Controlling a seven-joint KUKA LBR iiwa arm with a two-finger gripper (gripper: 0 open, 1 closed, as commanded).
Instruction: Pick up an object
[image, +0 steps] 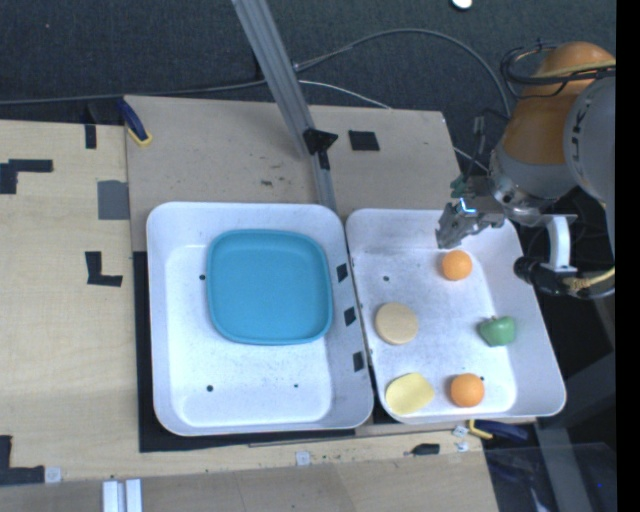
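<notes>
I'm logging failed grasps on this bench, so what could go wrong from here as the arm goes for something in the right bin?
1. The gripper hangs just above the upper orange ball; a round thing may roll away when touched.
2. That ball lies near the right bin's far wall, so the gripper might strike the rim.
3. The green object sits close to the bin's right edge, an awkward spot to reach.

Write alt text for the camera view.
A grey arm's gripper hovers just above an orange ball in the right white bin, which also holds a second orange ball, two pale discs and a green piece. The left bin holds a blue plate.
</notes>
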